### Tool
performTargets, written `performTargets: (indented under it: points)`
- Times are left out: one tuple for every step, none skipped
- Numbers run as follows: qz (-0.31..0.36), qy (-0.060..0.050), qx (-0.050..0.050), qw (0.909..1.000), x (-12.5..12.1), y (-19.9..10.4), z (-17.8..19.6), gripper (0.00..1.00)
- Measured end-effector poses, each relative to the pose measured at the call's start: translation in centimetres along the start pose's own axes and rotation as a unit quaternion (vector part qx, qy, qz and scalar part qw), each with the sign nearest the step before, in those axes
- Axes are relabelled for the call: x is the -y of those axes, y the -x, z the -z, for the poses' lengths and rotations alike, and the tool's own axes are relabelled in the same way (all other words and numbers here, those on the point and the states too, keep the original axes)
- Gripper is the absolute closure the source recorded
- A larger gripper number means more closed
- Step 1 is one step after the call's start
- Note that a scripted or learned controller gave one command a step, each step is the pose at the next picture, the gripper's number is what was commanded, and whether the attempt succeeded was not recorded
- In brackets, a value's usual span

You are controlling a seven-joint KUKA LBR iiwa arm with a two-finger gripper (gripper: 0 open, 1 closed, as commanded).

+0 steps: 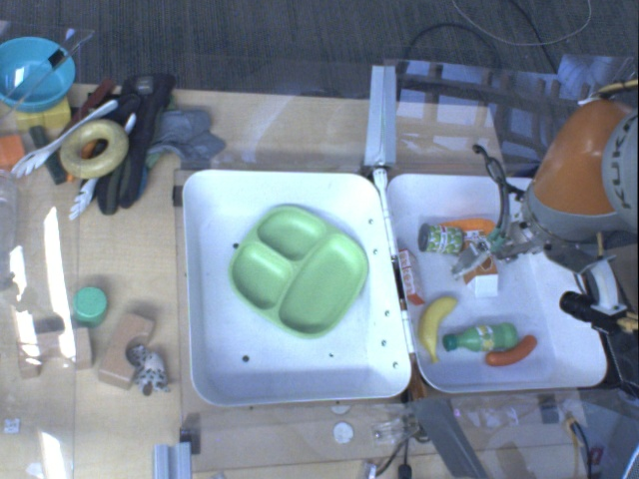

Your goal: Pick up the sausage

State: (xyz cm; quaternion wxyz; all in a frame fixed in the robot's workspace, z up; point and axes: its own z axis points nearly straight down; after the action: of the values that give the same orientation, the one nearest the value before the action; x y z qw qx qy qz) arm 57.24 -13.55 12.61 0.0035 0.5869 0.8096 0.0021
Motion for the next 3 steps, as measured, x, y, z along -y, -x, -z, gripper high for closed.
performTargets:
  points:
    - [0.002,0.005,0.003,1.0000,-2.1,7.6,-3.3,0.00]
    - [-0.143,0.000,0.003,0.9898,-7.4,0.9,-3.8,0.00]
    - [-0.098,-0.007,-0.006,0.9952,-7.1,9.1,-4.1,0.00]
